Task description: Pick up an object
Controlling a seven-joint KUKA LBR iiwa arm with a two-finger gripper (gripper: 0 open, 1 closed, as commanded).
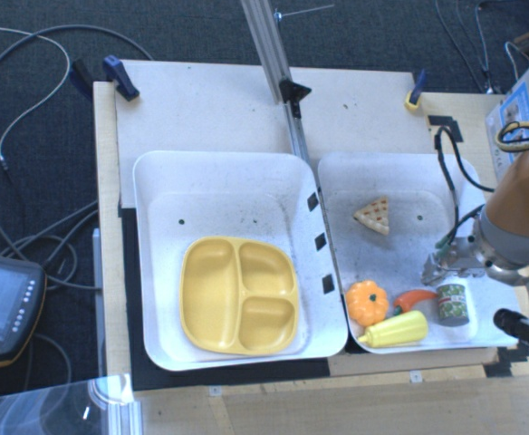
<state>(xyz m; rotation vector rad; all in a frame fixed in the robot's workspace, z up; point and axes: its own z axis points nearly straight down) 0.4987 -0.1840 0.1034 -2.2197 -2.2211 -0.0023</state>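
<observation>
Dark carpet strewn with cables surrounded the pale desk [201, 98], which carried two shallow white bins side by side. From my remote seat I saw the left bin [156, 184] holding a yellow divided plate [239, 294], lying flat near that bin's front edge. The right bin [400, 175] held the small things: a tan wedge like a slice of pizza [373, 216] alone near its middle, and along its front edge an orange pumpkin [368, 303], a pale yellow corn cob [396, 330], a thin red-orange piece [415, 298] between them, and a small jar [452, 303] with a dark speckled label. The gripper [446, 265] hung low over the right bin's front right corner, just beside and above the jar. I could not tell how far its jaws stood apart, nor see anything between them. The jar looked the nearest candidate. I judged it light, stiff and rather smooth, likely to slip or roll if nudged, so a hold across its round body seemed best. The pumpkin and corn cob looked like light toy plastic, crowded close together.
</observation>
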